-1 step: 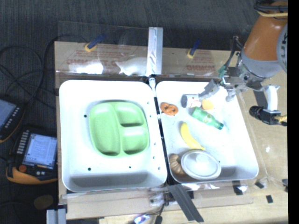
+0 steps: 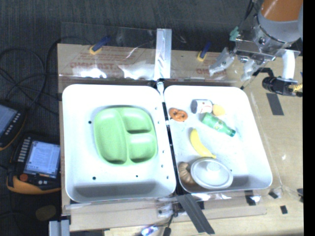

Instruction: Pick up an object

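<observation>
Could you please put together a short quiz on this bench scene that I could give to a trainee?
1. True or false: the green tray lies in the right bin.
2. Which lies nearest the white bowl? A green bottle B banana C pretzel
3. Is the gripper above a bin or beyond the bins' far edge?

Key: 1 false, it lies in the left bin. 2 B. 3 Beyond the far edge.

Your arm (image 2: 280, 6) comes in from the upper right, its orange band showing above the grey wrist. The gripper (image 2: 235, 68) hangs at the end of it, pointing down and to the left, with its two pale fingers (image 2: 220, 65) spread apart, nothing between them.
</observation>
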You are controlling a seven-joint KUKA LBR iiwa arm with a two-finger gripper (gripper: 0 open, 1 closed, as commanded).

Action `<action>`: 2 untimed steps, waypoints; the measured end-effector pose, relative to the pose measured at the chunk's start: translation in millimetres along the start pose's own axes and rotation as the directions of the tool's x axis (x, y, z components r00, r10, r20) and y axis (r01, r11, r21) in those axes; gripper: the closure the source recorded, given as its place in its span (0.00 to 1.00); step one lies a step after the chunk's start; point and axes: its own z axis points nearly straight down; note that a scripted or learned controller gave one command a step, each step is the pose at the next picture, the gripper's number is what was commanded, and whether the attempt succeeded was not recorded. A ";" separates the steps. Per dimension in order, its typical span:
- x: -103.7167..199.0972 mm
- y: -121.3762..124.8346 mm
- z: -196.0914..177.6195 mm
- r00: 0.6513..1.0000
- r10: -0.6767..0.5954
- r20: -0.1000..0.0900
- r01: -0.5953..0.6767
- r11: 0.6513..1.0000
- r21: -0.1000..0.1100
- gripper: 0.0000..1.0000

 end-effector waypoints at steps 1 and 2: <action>56.0 -14.1 143.8 0.999 -0.049 -0.002 0.049 0.999 0.004 0.00; 10.8 29.6 177.1 0.990 -0.141 0.000 0.141 0.990 0.001 0.00</action>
